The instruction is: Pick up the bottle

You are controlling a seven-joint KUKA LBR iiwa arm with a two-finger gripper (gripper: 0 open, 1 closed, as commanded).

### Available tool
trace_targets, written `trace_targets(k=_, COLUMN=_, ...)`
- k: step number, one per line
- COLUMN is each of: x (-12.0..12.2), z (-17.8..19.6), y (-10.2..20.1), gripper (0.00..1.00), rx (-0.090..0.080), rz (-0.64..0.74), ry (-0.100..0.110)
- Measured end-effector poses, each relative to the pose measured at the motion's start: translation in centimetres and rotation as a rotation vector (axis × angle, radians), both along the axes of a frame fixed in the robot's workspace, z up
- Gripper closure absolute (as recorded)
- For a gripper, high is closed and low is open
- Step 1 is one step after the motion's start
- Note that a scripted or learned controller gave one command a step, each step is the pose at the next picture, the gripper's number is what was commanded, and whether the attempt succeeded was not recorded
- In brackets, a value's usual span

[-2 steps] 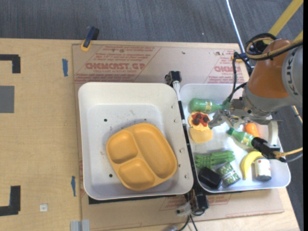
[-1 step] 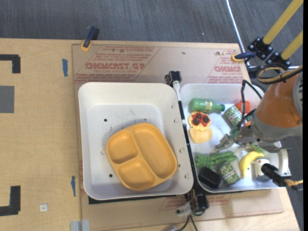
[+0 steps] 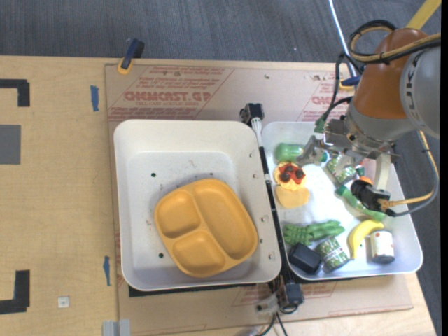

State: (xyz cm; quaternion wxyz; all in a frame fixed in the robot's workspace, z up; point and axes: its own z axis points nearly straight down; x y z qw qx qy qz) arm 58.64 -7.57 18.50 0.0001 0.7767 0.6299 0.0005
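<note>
The right bin (image 3: 409, 257) holds several small items. A small white bottle-like container (image 3: 381, 246) with a reddish mark stands near the bin's front right corner, beside a yellow banana (image 3: 360, 234). My gripper (image 3: 338, 161) hangs low over the back half of this bin, well behind that container. Under the gripper are a green-and-white patterned item (image 3: 341, 168) and a bright green piece (image 3: 350, 200), both partly hidden by the wrist. Whether anything is in the gripper is hidden.
In the left bin (image 3: 133, 159) lies a yellow divided plate (image 3: 204, 225). The right bin also holds a green item (image 3: 288, 151), a red-and-yellow toy (image 3: 290, 174), a pale yellow piece (image 3: 293, 197), green pods (image 3: 313, 231), a black block (image 3: 305, 257) and a green can (image 3: 334, 253).
</note>
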Motion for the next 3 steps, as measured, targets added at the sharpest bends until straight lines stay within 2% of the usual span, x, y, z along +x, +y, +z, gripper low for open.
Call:
trace_targets(k=1, x=4.4, z=-3.3, y=-6.3, gripper=0.0, rx=-0.002, rz=-0.016, ry=0.0)
trace_targets(k=2, x=-3.5, z=-6.1, y=-9.2, gripper=0.0, rx=0.001, rz=0.328, ry=0.003)
trace_targets(k=3, x=-4.1, z=-9.5, y=-3.7, gripper=0.0, rx=-0.009, rz=0.296, ry=-0.009)
